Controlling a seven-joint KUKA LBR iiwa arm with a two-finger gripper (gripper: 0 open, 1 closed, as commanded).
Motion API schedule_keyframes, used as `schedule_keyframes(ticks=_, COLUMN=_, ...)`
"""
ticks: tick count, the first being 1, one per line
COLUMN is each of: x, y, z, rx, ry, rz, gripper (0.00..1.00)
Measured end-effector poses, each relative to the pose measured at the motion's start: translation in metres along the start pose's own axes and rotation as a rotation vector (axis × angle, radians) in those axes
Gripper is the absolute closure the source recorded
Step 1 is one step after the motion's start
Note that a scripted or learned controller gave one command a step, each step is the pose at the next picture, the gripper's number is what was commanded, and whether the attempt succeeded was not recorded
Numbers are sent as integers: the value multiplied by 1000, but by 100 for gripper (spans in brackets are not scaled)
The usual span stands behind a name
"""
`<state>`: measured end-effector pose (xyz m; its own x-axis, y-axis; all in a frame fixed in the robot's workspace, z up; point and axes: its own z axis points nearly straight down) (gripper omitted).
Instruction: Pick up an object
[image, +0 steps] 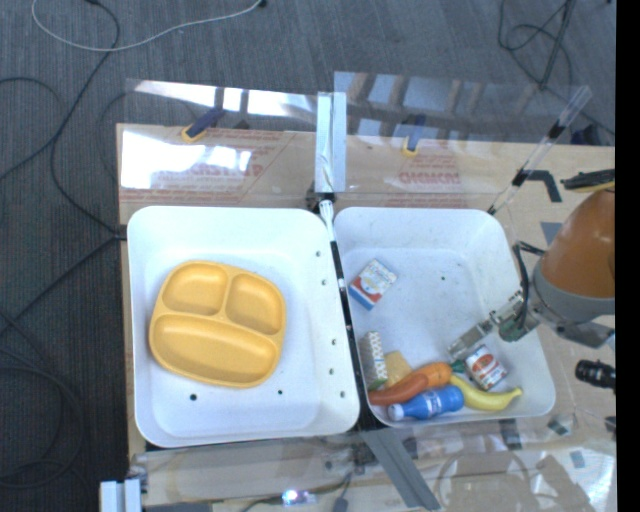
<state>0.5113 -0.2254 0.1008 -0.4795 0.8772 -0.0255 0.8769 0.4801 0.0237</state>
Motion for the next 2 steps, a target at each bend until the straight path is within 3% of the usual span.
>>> schedule_keyframes(ticks=1, x=15, y=-11, z=6, rx=2, ry=-9, rz=-115, gripper=0)
schedule_keyframes(ticks=2, x=14, y=-8, z=-1, rx=0, ry=-7, rz=-114, gripper=100)
